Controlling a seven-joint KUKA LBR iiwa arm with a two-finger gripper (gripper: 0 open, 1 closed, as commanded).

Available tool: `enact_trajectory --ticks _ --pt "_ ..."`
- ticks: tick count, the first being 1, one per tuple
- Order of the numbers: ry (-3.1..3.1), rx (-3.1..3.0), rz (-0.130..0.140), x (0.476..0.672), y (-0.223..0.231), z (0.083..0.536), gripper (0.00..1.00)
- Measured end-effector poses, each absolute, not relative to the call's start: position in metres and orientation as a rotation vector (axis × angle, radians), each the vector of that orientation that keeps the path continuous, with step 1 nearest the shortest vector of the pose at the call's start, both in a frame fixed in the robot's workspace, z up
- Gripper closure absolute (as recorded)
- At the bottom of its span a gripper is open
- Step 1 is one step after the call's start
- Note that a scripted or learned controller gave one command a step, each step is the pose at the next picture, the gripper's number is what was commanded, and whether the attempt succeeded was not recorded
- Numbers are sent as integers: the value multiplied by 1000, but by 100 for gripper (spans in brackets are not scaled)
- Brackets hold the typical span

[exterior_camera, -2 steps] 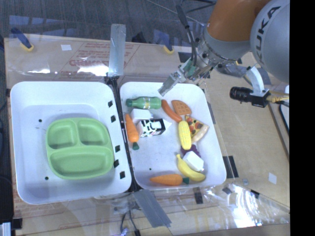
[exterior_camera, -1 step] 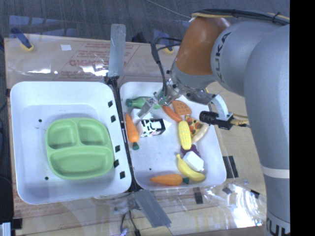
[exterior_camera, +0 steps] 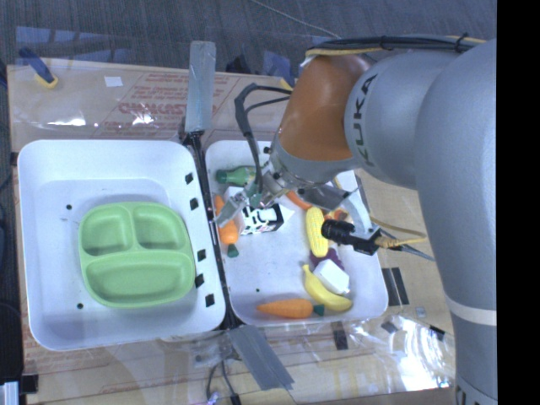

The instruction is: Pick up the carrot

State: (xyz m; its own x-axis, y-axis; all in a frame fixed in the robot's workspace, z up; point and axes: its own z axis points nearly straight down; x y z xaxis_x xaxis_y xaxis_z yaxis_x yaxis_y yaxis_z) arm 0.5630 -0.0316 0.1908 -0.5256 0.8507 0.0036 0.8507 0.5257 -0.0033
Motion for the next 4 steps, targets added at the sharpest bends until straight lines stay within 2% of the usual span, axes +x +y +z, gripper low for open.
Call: enact_trajectory --ticks 1,2,3,4 --pt "-2641 -1694 4 549 -72 191 0" --pt "-2702 -1594 1 529 4 191 0" --pt "-2659 -1672 5 559 -74 191 0" --pt "-2708 -1586 1 528 -18 191 0"
